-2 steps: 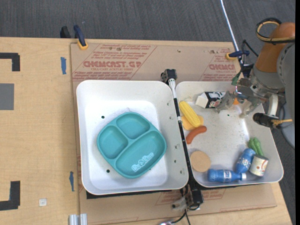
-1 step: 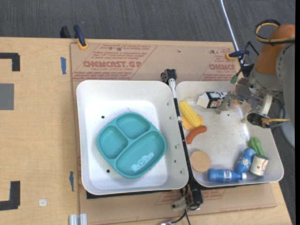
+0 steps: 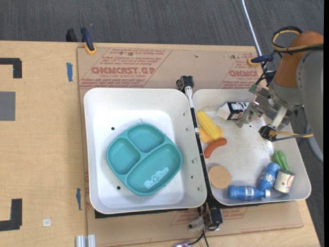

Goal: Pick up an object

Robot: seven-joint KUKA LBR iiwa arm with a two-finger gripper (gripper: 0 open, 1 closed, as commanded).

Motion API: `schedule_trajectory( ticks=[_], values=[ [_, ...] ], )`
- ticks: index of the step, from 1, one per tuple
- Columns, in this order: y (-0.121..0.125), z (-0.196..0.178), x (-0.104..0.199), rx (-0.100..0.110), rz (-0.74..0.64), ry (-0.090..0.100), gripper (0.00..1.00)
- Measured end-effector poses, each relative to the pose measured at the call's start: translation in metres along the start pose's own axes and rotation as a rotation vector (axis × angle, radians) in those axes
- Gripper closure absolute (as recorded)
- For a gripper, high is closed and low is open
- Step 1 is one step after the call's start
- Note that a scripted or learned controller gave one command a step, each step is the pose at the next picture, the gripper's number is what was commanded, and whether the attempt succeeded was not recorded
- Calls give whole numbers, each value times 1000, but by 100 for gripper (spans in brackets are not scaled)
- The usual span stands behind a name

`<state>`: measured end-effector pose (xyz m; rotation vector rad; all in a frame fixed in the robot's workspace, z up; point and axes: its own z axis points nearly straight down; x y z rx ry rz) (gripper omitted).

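Sensibly, the claw (image 3: pixel 253 113), its spread impossible to tell, hovering at two o'clock in the right bin (image 3: pixel 303 189), should drop squarely over the black-and-white packet (image 3: pixel 232 110) just beside it, at its nine o'clock.

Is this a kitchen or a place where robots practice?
Most likely a robot practice lab, not a kitchen. A grey arm reaches over two white bins on a workbench. The food is toys, like a corn cob and a hot dog, beside a teal divided plate.
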<state>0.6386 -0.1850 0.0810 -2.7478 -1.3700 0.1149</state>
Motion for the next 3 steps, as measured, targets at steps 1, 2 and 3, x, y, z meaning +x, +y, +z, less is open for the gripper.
schedule_trajectory(
  ticks=[1, 2, 3],
  values=[
    [4, -12, 3, -36, 8, 12, 100],
    [2, -10, -3, -17, 12, -2, 0],
    [-50, -29, -43, -92, 31, 37, 0]
  ],
)
